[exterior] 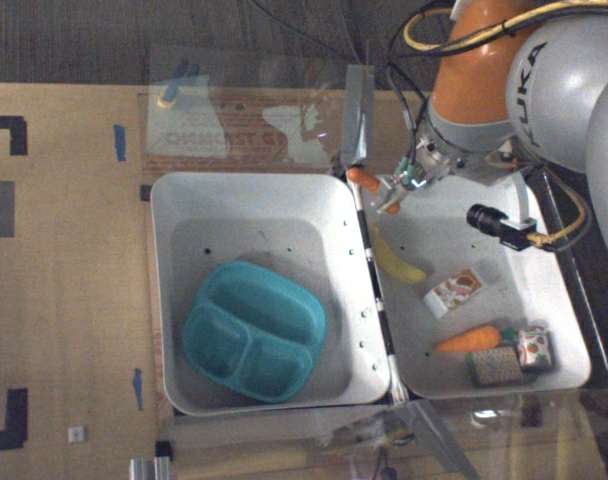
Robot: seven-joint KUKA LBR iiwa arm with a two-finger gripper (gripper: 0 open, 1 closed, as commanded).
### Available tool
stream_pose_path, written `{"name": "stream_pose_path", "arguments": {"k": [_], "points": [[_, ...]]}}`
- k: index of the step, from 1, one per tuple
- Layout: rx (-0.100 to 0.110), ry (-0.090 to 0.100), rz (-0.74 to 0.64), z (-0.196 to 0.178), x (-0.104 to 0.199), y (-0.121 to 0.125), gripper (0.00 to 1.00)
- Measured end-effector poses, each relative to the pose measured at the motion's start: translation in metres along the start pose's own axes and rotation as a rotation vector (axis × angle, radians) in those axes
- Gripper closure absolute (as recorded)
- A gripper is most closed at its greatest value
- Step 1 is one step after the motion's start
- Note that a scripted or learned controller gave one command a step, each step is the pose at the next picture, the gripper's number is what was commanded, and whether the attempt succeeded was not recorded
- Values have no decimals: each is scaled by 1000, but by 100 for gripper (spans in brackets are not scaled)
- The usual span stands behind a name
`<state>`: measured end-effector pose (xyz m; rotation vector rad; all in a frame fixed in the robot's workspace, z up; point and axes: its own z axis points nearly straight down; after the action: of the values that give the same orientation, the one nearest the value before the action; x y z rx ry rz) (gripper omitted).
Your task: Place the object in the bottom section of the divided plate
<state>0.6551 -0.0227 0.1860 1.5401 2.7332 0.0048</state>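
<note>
We see the two-finger gripper (392,200) at the bins' shared wall – whether it grips the small orange carrot-like piece (364,179) at its ten o'clock we cannot tell – with the teal three-section plastic plate (252,330) toward seven o'clock.

The teal divided plate (252,330) lies alone in the left bin (174,268), open from above, with bare floor behind it. The right bin (564,318) is more crowded: banana (396,260), small carton (454,293), carrot (468,340) and two boxes (511,358) cluster toward the front. The arm (514,68) overhangs its back corner, and the rim (369,268) between the bins stands between.
</note>
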Motion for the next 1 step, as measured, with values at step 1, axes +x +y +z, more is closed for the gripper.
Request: {"name": "stream_pose_path", "arguments": {"k": [1], "points": [[3,2,-145,-7,80,-32,100]]}}
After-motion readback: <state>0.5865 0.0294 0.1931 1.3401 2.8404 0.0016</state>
